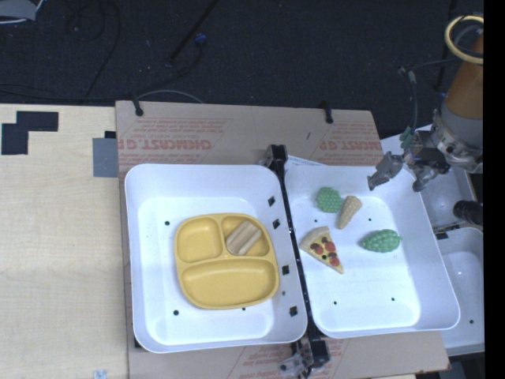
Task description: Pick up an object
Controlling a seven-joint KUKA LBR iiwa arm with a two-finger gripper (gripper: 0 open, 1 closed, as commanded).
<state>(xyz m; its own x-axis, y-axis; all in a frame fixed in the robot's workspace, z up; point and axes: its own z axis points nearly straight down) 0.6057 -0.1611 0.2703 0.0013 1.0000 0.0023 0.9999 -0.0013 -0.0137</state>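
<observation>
Lying in the right bin (430, 290) are four toy food items, none lifted. Pizza slice (324, 249): long axis runs diagonally, crust end toward the upper left near the divider between the bins, tip pointing down and to the right. Cone-shaped piece (348, 210): tan, long axis near vertical with a slight tilt, wide end up at the right, narrow end down at the left. Green bumpy piece (329, 199) sits just beside the cone, at its upper left, touching or almost so. Second green piece (380, 241), oval, long axis roughly horizontal, lies to the right of the pizza slice and apart from it.

Gripper (402, 172) hangs over the upper right corner of the right bin, above the rim area, well apart from all four items. Its two fingers are spread, one dark finger (384, 170) angled out to the left, the other nearer the wrist on the right. Nothing sits between them; no contact with any object.

Left bin (146, 235) holds a yellow divided plate (225, 279) with a tan block (244, 237) in its upper right compartment.
</observation>
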